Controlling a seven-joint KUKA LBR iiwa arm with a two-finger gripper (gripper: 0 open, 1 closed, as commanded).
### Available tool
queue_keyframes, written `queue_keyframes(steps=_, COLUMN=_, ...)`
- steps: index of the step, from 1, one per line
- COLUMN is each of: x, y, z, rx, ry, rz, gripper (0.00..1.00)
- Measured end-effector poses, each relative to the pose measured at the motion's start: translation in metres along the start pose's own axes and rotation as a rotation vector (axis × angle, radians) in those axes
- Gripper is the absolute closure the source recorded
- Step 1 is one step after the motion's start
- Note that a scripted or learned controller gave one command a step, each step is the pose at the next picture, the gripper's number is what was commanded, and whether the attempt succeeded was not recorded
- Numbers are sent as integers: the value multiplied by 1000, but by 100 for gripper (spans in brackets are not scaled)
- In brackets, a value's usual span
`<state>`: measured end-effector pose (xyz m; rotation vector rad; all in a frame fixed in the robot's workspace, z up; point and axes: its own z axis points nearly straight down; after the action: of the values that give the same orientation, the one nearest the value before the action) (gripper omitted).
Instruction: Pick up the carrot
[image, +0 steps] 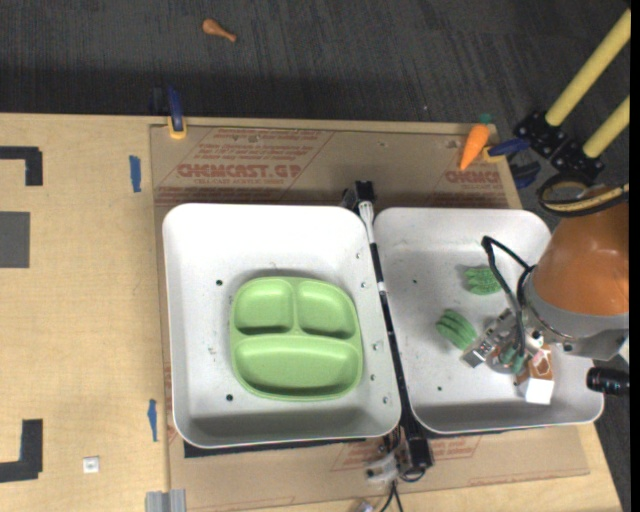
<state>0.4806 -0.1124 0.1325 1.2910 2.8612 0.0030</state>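
Cardboard (80, 300) across the bench. Left bin (190, 300) holding a green divided plate (296, 335). Right bin (420, 240) with two green pieces, one near its middle (455, 328), another further back (482, 278). Carrot (474, 146) outside both bins, on the cardboard just past the right bin's far rim. Gripper (503, 345) low in the right bin, beside the nearer green piece, well apart from the carrot; open or closed, impossible to tell.

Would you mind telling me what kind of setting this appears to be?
Probably a robotics lab test bench: two white bins clamped to a cardboard-covered bench, a green toy divided plate, and a grey-and-orange robot arm reaching in.
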Motion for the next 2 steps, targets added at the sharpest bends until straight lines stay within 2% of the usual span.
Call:
queue_keyframes(steps=1, x=-33, y=-30, z=-14, rx=1, ry=-3, rz=143, gripper=100)
queue_keyframes(steps=2, x=17, y=15, z=-52, rx=1, ry=-1, rz=91, gripper=100)
